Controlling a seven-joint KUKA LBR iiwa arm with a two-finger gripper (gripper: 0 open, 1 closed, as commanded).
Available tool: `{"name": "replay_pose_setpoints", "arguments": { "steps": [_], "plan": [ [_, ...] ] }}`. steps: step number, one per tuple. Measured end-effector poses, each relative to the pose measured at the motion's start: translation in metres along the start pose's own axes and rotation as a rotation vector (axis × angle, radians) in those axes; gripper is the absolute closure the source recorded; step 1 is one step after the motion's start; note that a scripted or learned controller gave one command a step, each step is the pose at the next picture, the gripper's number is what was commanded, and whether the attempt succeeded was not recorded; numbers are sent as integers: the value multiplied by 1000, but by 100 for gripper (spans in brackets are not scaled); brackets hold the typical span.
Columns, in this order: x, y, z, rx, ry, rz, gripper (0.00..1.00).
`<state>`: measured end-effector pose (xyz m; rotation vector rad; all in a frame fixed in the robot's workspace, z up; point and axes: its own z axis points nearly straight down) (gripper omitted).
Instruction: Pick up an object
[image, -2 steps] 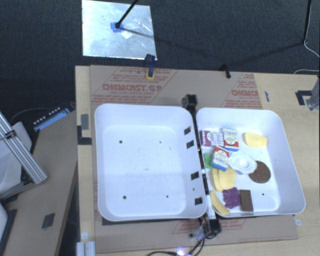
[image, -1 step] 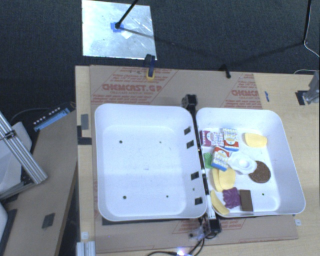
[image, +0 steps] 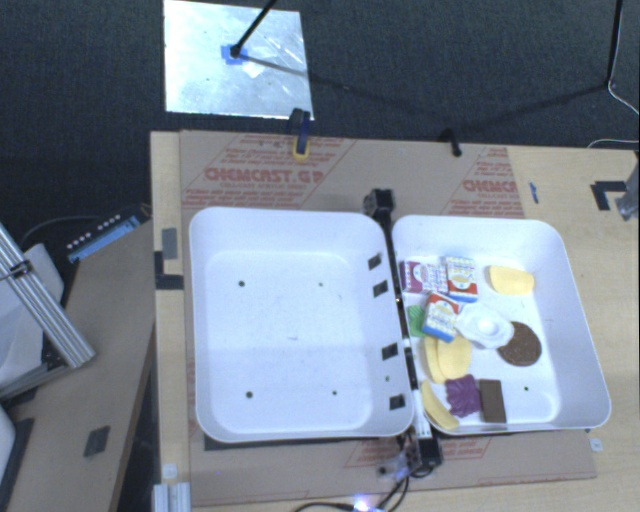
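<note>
Nearest: brown block (image: 491, 399) beside purple piece (image: 461, 394), in right bin (image: 575, 330) with round brown cookie (image: 520, 345). Left bin (image: 290, 325) alongside. Jaws' state impossible to tell.

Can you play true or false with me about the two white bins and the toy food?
1. All the toy food lies in the right bin. True.
2. The brown round cookie sits in the left bin. False: it is in the right bin, near the white cup.
3. A purple piece lies beside a brown bar. True.
4. The toys are spread evenly across the right bin. False: they crowd its left part, by the wall between the bins.
5. A yellow piece lies toward the right bin's far side. True.
</note>
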<state>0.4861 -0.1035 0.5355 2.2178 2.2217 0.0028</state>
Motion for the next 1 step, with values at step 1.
{"name": "replay_pose_setpoints", "arguments": {
  "steps": [1],
  "plan": [
    [-4,34,1,0,-1,0,100]
  ]
}}
